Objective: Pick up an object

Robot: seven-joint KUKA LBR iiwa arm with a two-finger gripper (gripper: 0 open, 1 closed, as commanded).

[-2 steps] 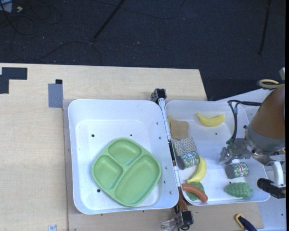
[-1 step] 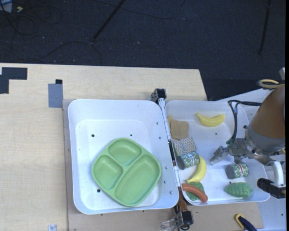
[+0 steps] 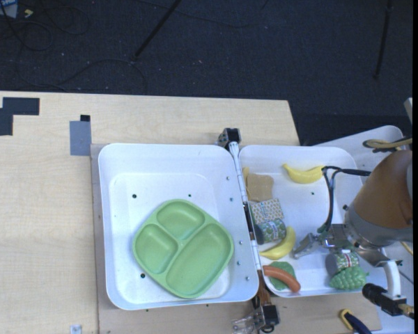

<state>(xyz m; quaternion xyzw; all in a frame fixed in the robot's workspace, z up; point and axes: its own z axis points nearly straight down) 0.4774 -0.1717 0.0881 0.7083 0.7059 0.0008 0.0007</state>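
The objects are crowded into the right bin (image 3: 348, 160): a banana (image 3: 303, 174) near the far wall, a second banana (image 3: 281, 245) against the divider, a patterned block (image 3: 267, 218), a sausage (image 3: 284, 278) and green grapes (image 3: 347, 279) by the near wall. The claw (image 3: 313, 243) is lowered onto the bare floor between banana and grapes; whether it is spread cannot be told, and nothing is seen pinched. Open room is offered by the left bin (image 3: 118, 186), occupied by a green plate (image 3: 183, 248) alone.
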